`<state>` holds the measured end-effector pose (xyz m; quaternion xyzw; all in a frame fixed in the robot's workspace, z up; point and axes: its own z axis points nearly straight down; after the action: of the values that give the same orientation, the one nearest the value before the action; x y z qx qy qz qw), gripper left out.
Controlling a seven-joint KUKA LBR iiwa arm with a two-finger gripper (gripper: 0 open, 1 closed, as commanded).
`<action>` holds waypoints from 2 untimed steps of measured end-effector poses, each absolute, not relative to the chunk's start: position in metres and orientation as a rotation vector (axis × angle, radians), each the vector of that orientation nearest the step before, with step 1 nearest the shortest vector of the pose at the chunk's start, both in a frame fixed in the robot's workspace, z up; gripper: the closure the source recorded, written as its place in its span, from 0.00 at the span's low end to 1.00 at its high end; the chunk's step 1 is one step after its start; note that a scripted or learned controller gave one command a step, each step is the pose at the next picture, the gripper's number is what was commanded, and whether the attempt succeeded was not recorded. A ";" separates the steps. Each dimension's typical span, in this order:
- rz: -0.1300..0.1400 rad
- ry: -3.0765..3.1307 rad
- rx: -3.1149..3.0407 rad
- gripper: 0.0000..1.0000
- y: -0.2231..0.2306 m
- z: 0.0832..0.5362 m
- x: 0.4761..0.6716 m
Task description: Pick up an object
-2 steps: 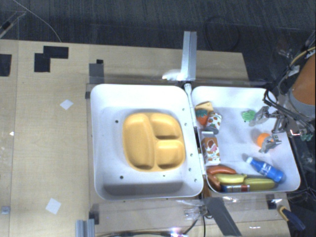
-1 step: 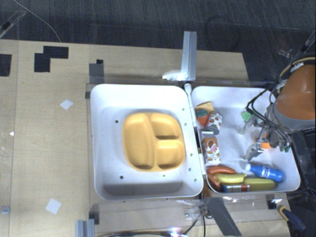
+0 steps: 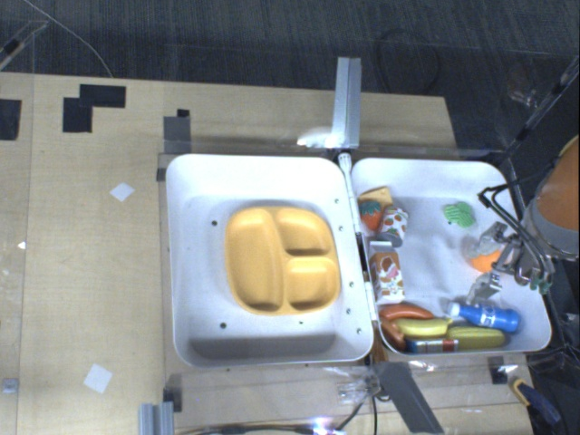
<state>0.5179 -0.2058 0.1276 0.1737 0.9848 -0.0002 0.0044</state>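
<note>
Orange object point(image 3: 486, 260) beside pincer point(image 3: 494, 263), blue bottle point(image 3: 487, 316) and green piece point(image 3: 459, 214) near.

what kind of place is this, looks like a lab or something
Most likely a robotics lab test bench: two white bins are clamped to a wooden bench, one holding a yellow divided tray, the other mixed small items, with the arm's tool reaching in.

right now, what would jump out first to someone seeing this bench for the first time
The big yellow divided tray lying in the middle of the left bin draws the eye first. Next comes the heap of small bright things along the right bin's left and front walls, among them a blue bottle. The gripper hangs over that bin's right side.
</note>
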 end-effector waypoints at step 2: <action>0.006 2.580 1.774 0.00 -0.205 0.089 0.530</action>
<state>0.5301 -0.2054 0.0887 0.5666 0.8240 0.0020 0.0053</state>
